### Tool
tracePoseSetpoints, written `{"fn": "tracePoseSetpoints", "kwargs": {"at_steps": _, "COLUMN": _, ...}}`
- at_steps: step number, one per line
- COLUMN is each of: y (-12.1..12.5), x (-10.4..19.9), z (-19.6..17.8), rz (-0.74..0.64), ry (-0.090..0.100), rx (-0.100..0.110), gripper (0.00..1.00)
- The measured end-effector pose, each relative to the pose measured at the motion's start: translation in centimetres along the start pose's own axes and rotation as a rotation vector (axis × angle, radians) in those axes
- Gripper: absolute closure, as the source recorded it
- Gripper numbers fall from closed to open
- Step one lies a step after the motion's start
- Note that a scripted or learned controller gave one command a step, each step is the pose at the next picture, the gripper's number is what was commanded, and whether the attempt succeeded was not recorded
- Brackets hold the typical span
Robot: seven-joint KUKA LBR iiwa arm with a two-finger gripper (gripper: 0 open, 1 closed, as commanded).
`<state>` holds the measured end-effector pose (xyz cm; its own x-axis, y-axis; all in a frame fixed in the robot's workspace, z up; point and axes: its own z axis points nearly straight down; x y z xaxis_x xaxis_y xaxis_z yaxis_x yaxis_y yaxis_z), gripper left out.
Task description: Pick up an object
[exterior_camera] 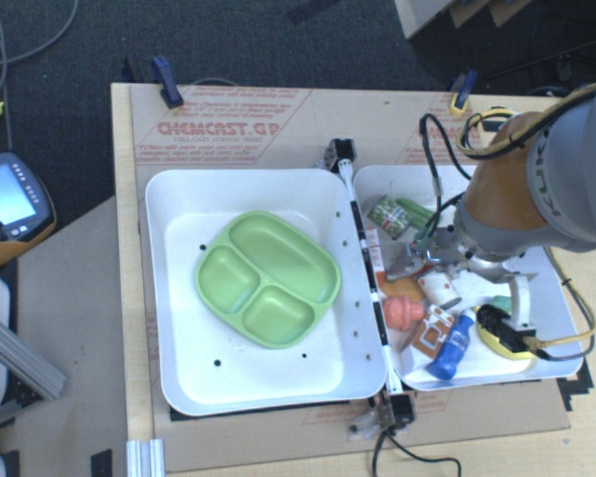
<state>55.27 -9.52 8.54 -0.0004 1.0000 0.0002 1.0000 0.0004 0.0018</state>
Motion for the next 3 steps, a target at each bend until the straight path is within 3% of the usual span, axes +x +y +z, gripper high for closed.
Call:
{"fn": "tracePoseSetpoints", "kwargs": {"at_steps": 1, "y": 0.2, "x": 0.0, "z": -1.2, "rz": 0.001, "ry": -0.002, "rx": -0.007, "gripper": 1.0}}
{"fn": "tracePoseSetpoints", "kwargs": {"at_steps": 2, "y": 0.2, "x": 0.0, "z": -1.1, "rz": 0.001, "ry": -0.001, "rx": -0.005, "gripper": 0.0}}
{"fn": "tracePoseSetpoints", "kwargs": {"at_steps": 3, "y": 8.6, "x": -2.3, "z": 0.1, "rz": -0.008, "ry": 0.001, "rx": 0.027, "gripper": 0.0}}
